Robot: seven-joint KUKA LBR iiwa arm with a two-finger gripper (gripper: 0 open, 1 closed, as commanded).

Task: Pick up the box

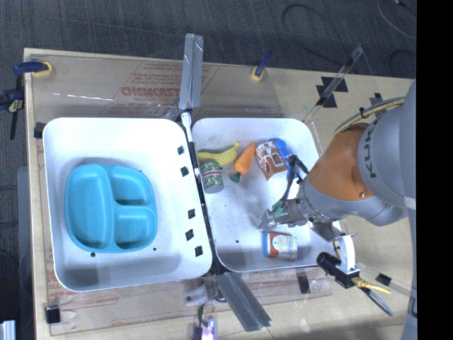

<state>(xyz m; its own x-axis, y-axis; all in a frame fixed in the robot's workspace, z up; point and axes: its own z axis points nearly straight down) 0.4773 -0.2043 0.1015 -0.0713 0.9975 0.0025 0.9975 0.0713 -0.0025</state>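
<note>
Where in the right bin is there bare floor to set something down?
Right bin: bare floor lies front-left, bordered by the green can behind and the white can to the right. The back is crowded: banana, carrot, box. The gripper hangs over the middle right.

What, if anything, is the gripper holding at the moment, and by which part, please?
It cannot be told: the gripper sits low in the right bin, between the box and a can, with nothing visibly between its fingers.
</note>
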